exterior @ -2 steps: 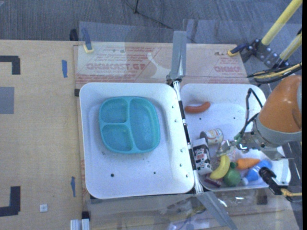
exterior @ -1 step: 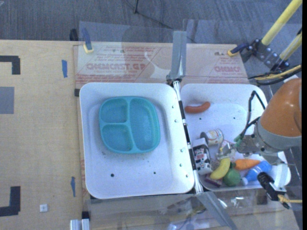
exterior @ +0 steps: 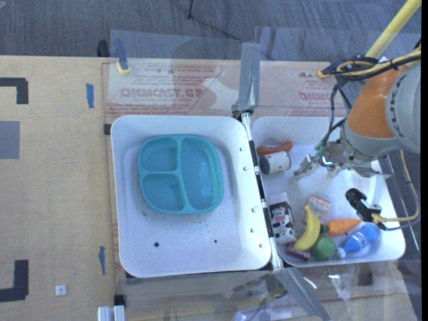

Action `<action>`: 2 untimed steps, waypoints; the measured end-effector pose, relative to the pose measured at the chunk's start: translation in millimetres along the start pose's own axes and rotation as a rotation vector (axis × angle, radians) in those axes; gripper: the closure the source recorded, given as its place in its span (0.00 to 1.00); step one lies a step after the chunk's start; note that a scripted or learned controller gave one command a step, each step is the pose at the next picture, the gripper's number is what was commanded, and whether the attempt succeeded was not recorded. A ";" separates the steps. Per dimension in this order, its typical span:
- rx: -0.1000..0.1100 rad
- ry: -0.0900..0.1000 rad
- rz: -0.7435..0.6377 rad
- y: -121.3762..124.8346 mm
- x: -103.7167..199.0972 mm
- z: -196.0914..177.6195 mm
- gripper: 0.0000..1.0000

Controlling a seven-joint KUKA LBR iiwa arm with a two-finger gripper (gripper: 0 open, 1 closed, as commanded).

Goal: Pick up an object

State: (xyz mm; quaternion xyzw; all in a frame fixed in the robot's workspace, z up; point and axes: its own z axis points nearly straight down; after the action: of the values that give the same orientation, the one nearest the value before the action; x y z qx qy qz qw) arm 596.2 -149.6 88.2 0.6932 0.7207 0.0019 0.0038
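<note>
Claw (exterior: 309, 167) hangs over the right bin (exterior: 388, 246), spread state not discernible, with nothing seen in it; nearest pickable thing, a can (exterior: 275, 162), lies just to its left, long axis pointing roughly toward the claw.

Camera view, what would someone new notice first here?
Probably the teal plate, lying alone in the left bin. Next, the bright pile at the near end of the right bin: a banana, a carrot and a blue bottle. The arm with its orange band reaches in from the right, its gripper over that bin.
</note>
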 end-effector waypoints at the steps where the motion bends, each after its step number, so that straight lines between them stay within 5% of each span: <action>1: 0.004 0.001 -0.075 71.6 -20.9 2.3 0.00; 2: 0.003 0.000 -0.141 55.4 -58.1 -50.4 0.00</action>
State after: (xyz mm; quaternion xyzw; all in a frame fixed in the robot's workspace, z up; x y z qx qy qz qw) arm 653.4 -205.4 139.2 0.6409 0.7676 0.0005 0.0029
